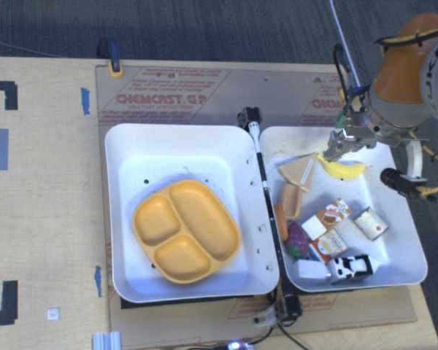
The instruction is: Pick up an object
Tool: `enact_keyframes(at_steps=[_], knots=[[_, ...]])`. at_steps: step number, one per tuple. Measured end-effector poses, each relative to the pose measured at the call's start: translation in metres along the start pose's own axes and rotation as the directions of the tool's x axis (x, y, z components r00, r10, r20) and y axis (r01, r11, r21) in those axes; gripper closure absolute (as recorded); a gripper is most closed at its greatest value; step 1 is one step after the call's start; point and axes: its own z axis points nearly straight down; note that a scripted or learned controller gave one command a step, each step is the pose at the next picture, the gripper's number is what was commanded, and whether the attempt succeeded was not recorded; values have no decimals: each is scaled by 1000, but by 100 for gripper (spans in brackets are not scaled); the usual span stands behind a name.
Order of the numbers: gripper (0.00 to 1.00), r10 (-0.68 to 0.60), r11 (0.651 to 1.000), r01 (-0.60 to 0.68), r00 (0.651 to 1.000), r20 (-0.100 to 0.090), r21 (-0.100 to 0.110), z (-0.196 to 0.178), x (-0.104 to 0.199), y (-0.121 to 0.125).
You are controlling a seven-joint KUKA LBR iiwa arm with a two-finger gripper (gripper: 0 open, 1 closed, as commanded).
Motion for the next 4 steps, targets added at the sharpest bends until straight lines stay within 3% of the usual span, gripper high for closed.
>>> enact_keyframes(at_steps=[1, 2, 3, 4], knots=[[100, 0, 1000, 0, 1000, -2, 4, -16, 47, -79], [100, 2, 1000, -2, 1000, -1, 5, 8, -46, -105], [100, -1, 1000, 1, 1000, -1, 1, -28, -27, -41], [100, -1, 1000, 1, 1000, -2, 5, -5, 39, -100]])
